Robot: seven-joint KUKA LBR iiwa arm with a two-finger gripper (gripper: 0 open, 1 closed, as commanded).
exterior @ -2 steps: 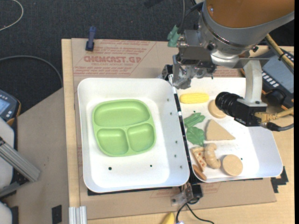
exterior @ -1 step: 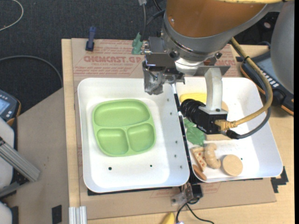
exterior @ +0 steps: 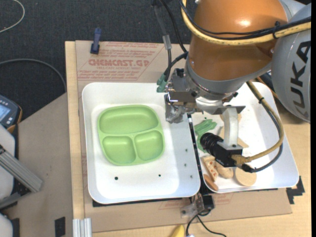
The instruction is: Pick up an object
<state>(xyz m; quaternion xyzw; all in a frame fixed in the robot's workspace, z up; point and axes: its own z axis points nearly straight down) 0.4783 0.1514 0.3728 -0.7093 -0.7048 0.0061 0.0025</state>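
Observation:
A light green divided plate (exterior: 131, 134) with three compartments lies in the left bin (exterior: 143, 189). In the right bin (exterior: 276, 174) are a small green piece (exterior: 202, 127), tan wooden pieces (exterior: 213, 168) and a round tan disc (exterior: 245, 177) near the front. The arm's orange band (exterior: 232, 23) and grey wrist hang over the right bin and hide much of it. My gripper (exterior: 200, 113) sits low at the divide between the bins, just above the green piece. Nothing shows clearly held in it.
A cardboard sheet (exterior: 123, 58) with red print lies under the bins. A blue clip (exterior: 95, 41) sits at its back left corner. A small teal thing (exterior: 161, 83) shows at the back of the left bin. Cables loop around the wrist and trail over the right bin.

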